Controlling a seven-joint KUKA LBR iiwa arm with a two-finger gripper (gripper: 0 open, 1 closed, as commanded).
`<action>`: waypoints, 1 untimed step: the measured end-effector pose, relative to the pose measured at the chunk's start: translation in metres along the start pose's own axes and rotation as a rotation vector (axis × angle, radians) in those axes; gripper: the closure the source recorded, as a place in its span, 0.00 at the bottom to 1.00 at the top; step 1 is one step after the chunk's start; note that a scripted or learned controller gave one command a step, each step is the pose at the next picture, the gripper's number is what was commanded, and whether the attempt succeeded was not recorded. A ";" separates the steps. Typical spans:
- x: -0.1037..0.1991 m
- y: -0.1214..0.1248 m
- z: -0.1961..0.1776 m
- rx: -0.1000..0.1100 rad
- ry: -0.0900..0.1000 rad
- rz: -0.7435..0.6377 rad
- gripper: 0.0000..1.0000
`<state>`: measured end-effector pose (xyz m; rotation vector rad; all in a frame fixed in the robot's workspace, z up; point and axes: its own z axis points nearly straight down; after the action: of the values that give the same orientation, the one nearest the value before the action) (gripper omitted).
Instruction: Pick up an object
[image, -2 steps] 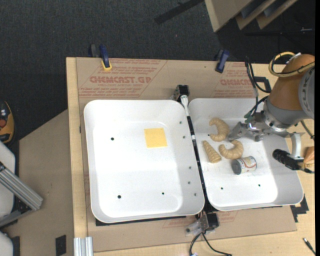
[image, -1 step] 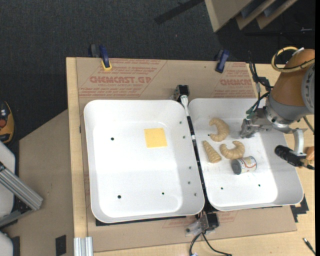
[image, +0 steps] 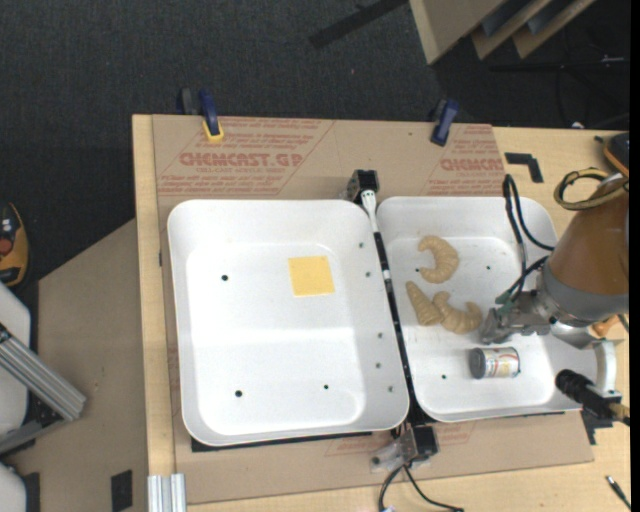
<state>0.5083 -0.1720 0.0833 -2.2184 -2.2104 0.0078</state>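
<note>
My gripper (image: 503, 322) sits low in the right bin (image: 470, 400), near its right side. Can't tell its state, too dark and small from this angle. Nothing visibly between the tips. My wrist with the orange band (image: 595, 240) rises up and to the right of it, cables looping over the bin's rim there.

Small can (image: 495, 363) lies on its side just below my gripper, close, contact unclear. Two-piece tan pastry (image: 445, 311) just left of my gripper, near it; touching or not, can't tell. Curved croissant (image: 439, 258) up and left of my gripper, apart from it, above the tan pieces.

Left bin (image: 200, 400) well to the left of my gripper, across the divider where the two rims meet. Yellow square (image: 311, 275), flat, lies in that bin, far left and a bit up from my gripper. Both bins sit on a cardboard sheet (image: 300, 150) clamped to the bench.
</note>
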 end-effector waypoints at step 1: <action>0.062 0.057 -0.002 -0.016 -0.004 -0.011 1.00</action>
<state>0.5655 -0.1103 0.0849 -2.2158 -2.2323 -0.0054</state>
